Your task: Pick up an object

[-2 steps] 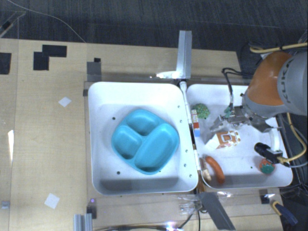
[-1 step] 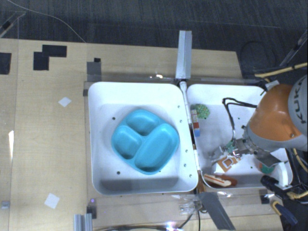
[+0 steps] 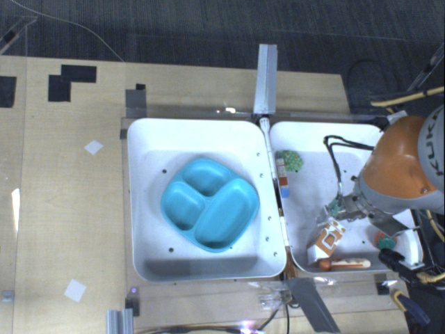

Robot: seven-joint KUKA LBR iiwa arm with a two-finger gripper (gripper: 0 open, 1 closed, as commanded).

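Observation:
My gripper (image 3: 340, 210) reaches down into the right bin (image 3: 306, 179), below the orange wrist band. Just under and left of it lies a small orange and white box (image 3: 328, 239), tilted, very close to the gripper tip. I cannot tell whether they touch. A long orange and cream stick-shaped item (image 3: 343, 263) rests by the bin's front wall. A green leafy toy (image 3: 292, 161) sits at the bin's back left. A small orange and green piece (image 3: 386, 241) lies to the right, partly hidden by the arm.
The left bin (image 3: 146, 186) holds a blue divided plate (image 3: 210, 204). A small red and blue item (image 3: 281, 179) lies against the divider between the bins. Black cables loop over the right bin's back right.

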